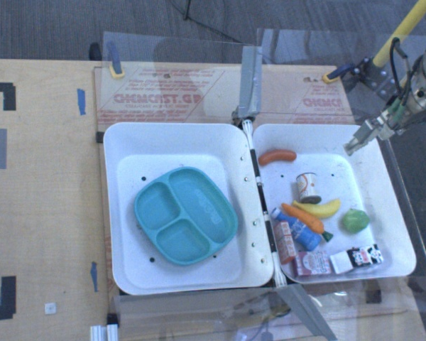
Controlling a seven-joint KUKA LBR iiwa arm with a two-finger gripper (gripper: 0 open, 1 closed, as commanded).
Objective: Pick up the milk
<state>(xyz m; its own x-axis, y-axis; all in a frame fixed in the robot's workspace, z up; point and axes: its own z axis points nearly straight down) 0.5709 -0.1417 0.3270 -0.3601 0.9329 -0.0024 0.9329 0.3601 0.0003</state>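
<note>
The milk (363,256) is a small white carton with black cow patches. It lies on its side at the front right corner of the right bin (341,163), next to a pink carton (312,263). My gripper (357,142) hangs over the bin's back right rim, well behind the milk and apart from it. Nothing shows in the gripper.
The right bin also holds a sausage (277,156), a small can (307,186), a banana (320,208), a carrot (303,217), a blue bottle (299,233), a green fruit (354,221) and a red box (285,242). A teal divided plate (186,215) sits in the left bin (121,148).
</note>
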